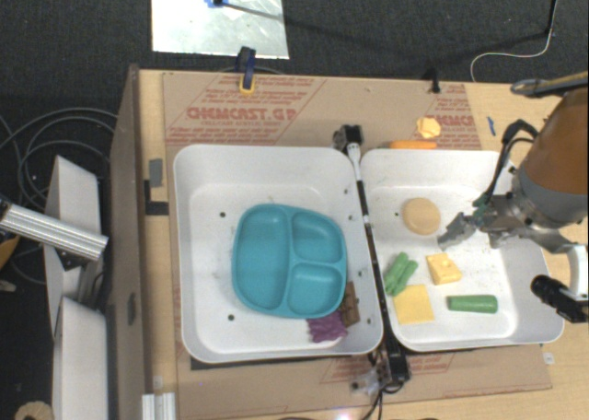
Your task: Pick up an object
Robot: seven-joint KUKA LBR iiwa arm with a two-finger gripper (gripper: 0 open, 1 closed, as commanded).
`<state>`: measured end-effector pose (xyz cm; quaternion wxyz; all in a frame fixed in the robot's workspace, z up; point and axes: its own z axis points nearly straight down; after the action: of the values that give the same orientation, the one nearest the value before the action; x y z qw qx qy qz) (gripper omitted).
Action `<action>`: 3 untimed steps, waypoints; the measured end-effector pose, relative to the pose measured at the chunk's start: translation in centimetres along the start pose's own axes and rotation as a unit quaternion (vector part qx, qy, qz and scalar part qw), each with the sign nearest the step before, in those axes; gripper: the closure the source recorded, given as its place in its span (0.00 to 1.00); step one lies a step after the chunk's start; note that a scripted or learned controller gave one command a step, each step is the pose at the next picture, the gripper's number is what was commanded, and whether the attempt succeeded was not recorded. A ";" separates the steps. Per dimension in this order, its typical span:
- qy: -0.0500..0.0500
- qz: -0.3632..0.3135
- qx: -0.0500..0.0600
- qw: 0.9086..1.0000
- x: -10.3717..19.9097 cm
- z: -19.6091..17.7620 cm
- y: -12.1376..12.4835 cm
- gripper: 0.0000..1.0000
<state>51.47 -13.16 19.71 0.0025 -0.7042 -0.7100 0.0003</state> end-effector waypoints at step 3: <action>-0.002 -0.001 -0.008 1.000 0.7 10.5 16.0 0.00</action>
<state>67.39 -12.25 9.13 -0.0048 -0.7034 -0.7108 -0.0043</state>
